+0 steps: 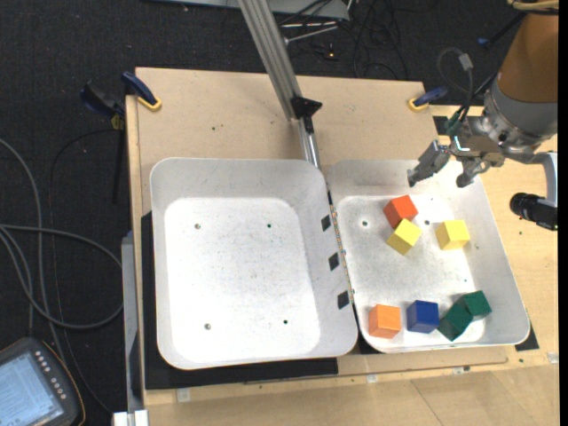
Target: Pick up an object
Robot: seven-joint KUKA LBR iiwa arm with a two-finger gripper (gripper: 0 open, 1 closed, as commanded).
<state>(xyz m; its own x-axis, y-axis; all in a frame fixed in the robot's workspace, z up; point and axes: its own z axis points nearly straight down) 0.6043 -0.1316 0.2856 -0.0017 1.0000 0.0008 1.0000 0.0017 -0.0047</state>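
My gripper (445, 174) hangs open above the far edge of the right bin (497, 264), its two dark fingers (424, 169) spread apart with nothing between them. Below and left of it lies an orange-red block (401, 209) touching a yellow block (404, 236). A second yellow block (453, 233) sits to their right. Along the near edge of the bin stand an orange block (384, 320), a blue block (423, 316) and two green blocks (466, 314) close together.
The left bin (169, 238) sits beside the right one, joined by dark clips (335, 260). A metal pole (271, 43) slants in from the top. Clamps (140, 91) hold the wooden bench at its far corners.
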